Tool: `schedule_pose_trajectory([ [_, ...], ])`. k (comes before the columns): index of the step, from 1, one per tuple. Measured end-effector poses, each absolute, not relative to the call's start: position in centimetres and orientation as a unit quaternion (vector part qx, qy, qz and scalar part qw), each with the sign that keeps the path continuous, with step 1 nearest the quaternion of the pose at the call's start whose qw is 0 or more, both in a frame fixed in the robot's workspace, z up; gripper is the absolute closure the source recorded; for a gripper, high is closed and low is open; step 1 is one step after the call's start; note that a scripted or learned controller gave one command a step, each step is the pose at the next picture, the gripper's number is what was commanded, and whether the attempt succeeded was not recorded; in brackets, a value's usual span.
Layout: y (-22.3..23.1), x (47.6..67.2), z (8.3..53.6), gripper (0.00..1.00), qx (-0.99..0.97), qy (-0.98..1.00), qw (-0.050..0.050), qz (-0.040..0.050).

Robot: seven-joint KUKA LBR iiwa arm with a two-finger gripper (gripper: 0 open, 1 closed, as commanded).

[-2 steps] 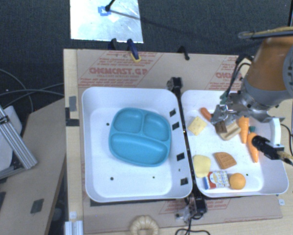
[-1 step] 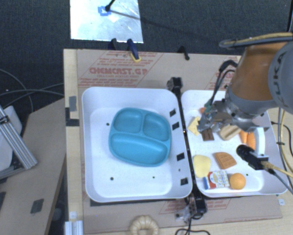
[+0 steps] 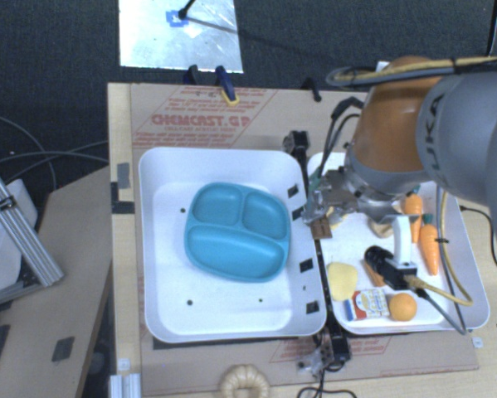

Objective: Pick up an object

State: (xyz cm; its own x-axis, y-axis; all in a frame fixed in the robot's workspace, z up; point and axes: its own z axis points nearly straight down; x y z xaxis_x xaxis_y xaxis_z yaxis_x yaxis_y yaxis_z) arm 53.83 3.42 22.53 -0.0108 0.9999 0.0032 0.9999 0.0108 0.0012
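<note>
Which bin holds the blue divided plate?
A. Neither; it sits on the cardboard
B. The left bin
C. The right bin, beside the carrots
B: the blue divided plate lies flat in the left bin, while the carrots lie in the right bin under the arm.

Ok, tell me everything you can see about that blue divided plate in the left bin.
The blue plate is a rounded, matte, plastic-looking dish with three compartments: two smaller ones along its upper side and one long one below. Nothing lies in it. It rests flat, turned slightly askew, near the middle of the left white bin, touching only the bin floor. The gripper is apart from it, past the bin's right wall.
</note>
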Motion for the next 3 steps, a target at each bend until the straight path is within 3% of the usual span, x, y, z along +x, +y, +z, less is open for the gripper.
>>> schedule_pose_trajectory([
  [1,8.5,52.3,23.5,1.0,-0.703,-0.711,0.001,-0.0014],
  [2,10.7,51.7,21.5,1.0,-0.705,-0.71,0.001,0.0003],
  [3,10.2,51.3,21.5,1.0,-0.707,-0.708,0.0,-0.0001],
])
